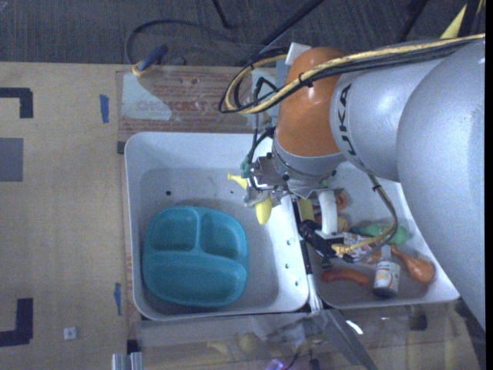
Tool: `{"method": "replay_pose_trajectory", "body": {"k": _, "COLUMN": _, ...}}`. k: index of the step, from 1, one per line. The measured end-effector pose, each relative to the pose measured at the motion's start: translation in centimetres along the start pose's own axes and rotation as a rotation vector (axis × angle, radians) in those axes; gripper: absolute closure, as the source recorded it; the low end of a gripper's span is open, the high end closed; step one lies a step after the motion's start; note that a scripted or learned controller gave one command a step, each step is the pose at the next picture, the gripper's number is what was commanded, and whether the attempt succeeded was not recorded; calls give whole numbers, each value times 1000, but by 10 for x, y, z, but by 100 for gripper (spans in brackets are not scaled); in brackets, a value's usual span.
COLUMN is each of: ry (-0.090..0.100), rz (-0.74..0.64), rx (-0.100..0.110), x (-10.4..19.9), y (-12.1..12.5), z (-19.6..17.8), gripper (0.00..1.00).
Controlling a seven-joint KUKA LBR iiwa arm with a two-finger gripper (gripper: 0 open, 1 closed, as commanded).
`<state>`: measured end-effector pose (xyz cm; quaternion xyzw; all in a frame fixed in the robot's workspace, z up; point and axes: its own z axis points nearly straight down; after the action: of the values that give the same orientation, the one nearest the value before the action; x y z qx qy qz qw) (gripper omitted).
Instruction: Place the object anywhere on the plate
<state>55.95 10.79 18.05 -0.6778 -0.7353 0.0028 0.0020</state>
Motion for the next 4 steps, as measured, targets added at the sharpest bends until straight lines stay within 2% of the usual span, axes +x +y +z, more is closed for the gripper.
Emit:
{"method": "replay_pose_trajectory", "body": {"k": 1, "ry": 0, "rz": 1, "rx": 0, "x": 0, "y": 0, "z": 0, "gripper": 0}}
{"method": "replay_pose_trajectory", "body": {"k": 2, "ry": 1, "rz": 389, "rx": 2, "x": -93, "y": -66, "z": 0, "gripper": 0}}
{"method": "replay_pose_trajectory", "body": {"k": 3, "ry": -1, "rz": 393, "rx": 5, "x": -95, "y": -65, "z": -7, "gripper": 100}}
{"method": "replay_pose_trajectory", "body": {"k": 4, "ry": 0, "rz": 330, "rx": 1, "x": -21, "y": -83, "z": 0, "gripper": 100}}
